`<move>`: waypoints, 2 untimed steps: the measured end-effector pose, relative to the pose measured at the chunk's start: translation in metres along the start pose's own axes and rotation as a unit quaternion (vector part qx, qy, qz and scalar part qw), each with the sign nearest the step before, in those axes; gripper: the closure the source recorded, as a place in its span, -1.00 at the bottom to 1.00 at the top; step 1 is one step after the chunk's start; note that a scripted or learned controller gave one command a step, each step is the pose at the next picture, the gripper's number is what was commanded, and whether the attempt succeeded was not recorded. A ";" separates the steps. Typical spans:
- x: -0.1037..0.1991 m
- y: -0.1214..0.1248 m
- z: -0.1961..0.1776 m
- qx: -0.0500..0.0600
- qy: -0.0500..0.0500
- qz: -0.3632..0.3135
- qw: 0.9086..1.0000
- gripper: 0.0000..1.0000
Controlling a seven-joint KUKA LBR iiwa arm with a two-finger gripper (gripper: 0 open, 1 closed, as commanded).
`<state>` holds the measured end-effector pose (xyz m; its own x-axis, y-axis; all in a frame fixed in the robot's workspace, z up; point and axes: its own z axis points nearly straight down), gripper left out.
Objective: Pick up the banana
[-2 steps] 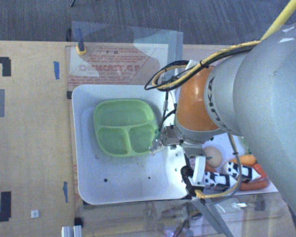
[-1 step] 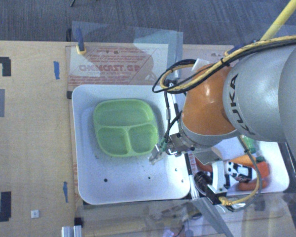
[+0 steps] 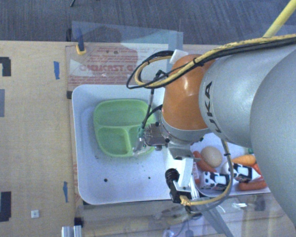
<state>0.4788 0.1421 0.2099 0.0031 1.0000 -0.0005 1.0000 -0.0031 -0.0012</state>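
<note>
From the camera view, we cannot spot the banana, so we would first lift the arm [image 3: 237, 98] clear of the right bin to find it. The claw [image 3: 139, 144] hangs low over the green tray [image 3: 116, 127] in the left bin [image 3: 86, 181] (whether open or shut, we cannot tell).

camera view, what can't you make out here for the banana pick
- Banana: cannot be made out; the arm covers much of the right bin.
- Gripper: over the green tray, too small and blurred to read.
- Toys beside the egg: partly hidden by the arm.
</note>
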 end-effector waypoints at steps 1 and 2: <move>-0.016 0.000 -0.008 0.000 0.000 -0.061 0.998 -1.00; -0.003 0.000 0.006 0.002 0.000 0.028 1.000 -1.00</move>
<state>0.4784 0.1392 0.2040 0.0589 0.9983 -0.0007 0.9983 -0.0589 -0.0044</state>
